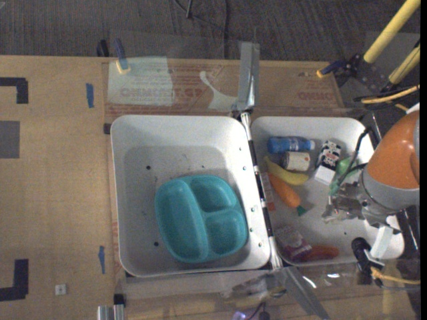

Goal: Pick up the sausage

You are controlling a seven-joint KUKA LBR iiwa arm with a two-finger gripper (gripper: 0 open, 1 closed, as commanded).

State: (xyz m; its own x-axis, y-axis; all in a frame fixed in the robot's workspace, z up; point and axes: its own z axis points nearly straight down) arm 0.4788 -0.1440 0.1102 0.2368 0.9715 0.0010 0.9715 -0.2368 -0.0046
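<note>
I'm looking down on 2 white bins on the surface. The right bin (263,127) is holding the clutter; the left bin (127,179) is holding 1 teal divided plate (199,217), nothing seen on it.

Sausage (319,252): reddish, lying at the right bin's front wall, long axis approx. left-right, partly beside a clear wrapper (292,240).

Pincer (342,204) is hovering over the right bin's right half. The sausage is lying toward the front edge and slightly left of it, near but apart. I'm judging the coming move as a short shift frontward plus descent, w/ a wrist turn so it closes across the axis.

Pincer state: cannot tell; too blurred.

Other contents, right bin: blue bottle (289,143), small can (297,160), banana (285,173), carrot (285,192), black-and-white item (329,154).
</note>
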